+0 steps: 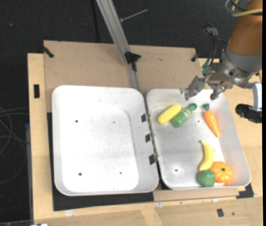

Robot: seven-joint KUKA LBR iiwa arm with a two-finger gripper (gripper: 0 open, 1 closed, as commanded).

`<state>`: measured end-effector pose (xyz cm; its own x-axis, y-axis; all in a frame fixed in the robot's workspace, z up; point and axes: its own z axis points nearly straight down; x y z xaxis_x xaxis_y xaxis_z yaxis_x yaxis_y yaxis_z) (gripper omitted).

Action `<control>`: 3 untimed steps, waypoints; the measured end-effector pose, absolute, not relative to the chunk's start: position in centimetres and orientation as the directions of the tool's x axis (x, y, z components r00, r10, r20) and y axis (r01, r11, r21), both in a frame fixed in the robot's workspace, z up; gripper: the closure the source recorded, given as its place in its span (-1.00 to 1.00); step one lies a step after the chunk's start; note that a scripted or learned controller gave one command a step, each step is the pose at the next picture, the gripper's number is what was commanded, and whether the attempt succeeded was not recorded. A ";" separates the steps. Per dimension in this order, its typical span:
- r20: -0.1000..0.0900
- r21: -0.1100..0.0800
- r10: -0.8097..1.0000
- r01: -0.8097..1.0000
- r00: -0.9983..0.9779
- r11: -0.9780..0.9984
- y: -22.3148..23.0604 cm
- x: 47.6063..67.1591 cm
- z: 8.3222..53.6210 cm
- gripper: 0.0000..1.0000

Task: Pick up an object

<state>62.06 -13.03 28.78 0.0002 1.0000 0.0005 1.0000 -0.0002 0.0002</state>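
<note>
My gripper (201, 93) hangs open over the far edge of the right bin (180, 149), with nothing between its fingers (189, 89). Just below it lie a yellow corn cob (169, 113) and a green bottle (181, 117), side by side and touching. An orange carrot (211, 122) lies to the right of them, under the right finger. Nearer the front of the bin are a yellow banana (206, 156), a green round fruit (206, 178) and an orange pepper (222, 172), bunched in the front right corner.
The left bin (100, 140) sits beside the right one, joined by black clips along the shared edge. A slanted metal pole (116, 27) rises from behind the bins. Cables lie on the floor at far left.
</note>
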 end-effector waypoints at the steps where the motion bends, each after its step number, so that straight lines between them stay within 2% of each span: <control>1: 0.000 -0.003 1.000 1.000 0.001 -0.001 -13.0 62.0 24.6 -1.00; 3: 0.000 -0.005 1.000 1.000 0.001 -0.001 -12.6 62.3 12.2 -1.00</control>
<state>62.34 -12.57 12.22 0.0010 1.0000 0.0000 1.0000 -0.0010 -0.0047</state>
